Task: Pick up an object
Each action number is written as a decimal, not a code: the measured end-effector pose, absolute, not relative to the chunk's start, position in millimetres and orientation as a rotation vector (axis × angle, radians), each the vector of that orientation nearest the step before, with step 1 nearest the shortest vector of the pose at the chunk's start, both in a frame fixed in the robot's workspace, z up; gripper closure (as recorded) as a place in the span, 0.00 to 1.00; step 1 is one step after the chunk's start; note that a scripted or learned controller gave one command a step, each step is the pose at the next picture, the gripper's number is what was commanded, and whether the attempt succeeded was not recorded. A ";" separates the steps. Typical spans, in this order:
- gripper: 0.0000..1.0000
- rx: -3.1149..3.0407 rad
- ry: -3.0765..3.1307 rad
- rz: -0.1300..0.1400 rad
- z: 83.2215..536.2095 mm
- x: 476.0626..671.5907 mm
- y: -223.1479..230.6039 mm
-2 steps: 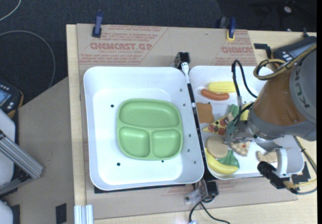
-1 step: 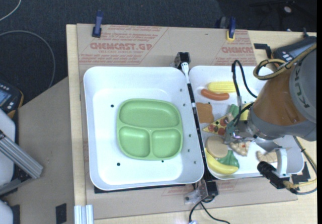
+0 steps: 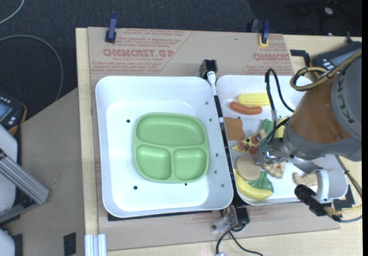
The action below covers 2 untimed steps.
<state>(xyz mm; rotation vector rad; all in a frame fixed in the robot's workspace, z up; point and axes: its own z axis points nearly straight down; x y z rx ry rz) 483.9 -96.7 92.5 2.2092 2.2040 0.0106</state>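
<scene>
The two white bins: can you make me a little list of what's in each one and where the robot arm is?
left bin: a green plate with three sections, lying flat in the middle
right bin: toy food, with corn and a hot dog at the far end, a banana at the near end
arm: reaches in from the right, low over the toy food in the right bin
jaws: cannot tell if open or shut
held: nothing seen held

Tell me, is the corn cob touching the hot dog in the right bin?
Apart. The camera view shows a thin strip of white bin floor between the corn cob and the hot dog lying just below it.
</scene>
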 end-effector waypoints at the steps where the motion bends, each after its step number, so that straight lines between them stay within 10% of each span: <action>1: 1.00 2.209 2.200 0.011 90.7 484.5 -96.9; 2: 1.00 2.208 2.201 0.011 90.6 484.5 -97.3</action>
